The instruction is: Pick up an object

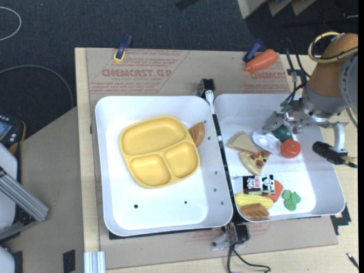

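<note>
Dark green object point(281, 133) sits in right bin point(324, 192) beside red tomato point(290, 148), gripper point(280, 123) right over it, grip state unreadable, so descend straight and centred, clear of the tomato.

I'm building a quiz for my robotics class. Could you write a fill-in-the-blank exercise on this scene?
1. The yellow divided plate lies in the ____ bin.
2. The red tomato lies in the ____ bin.
3. The gripper hangs over the ____ bin.
4. The plate has ____ compartments.

Missing words: left; right; right; three
</note>
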Action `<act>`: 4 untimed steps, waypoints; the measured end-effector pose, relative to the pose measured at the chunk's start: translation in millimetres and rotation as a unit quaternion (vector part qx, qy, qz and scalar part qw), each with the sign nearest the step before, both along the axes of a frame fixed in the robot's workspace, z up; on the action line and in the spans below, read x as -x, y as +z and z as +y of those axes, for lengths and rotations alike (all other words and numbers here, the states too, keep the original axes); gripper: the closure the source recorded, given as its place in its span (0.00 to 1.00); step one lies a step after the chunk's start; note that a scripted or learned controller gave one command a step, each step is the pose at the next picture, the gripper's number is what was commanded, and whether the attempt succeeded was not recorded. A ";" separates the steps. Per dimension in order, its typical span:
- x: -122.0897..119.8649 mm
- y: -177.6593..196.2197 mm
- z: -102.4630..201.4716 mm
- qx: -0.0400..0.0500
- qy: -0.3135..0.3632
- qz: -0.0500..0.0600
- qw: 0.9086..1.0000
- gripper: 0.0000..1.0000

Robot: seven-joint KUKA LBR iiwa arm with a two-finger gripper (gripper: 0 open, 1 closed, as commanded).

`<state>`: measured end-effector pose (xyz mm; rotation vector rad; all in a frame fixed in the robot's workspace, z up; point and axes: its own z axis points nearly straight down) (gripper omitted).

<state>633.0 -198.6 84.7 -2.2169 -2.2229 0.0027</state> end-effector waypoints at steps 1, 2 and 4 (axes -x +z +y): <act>-1.0 11.7 -0.1 0.001 0.001 -0.002 1.000 1.00; -11.8 71.1 1.7 0.002 0.000 -0.006 1.000 1.00; -14.3 142.3 1.9 0.001 -0.001 -0.004 1.000 1.00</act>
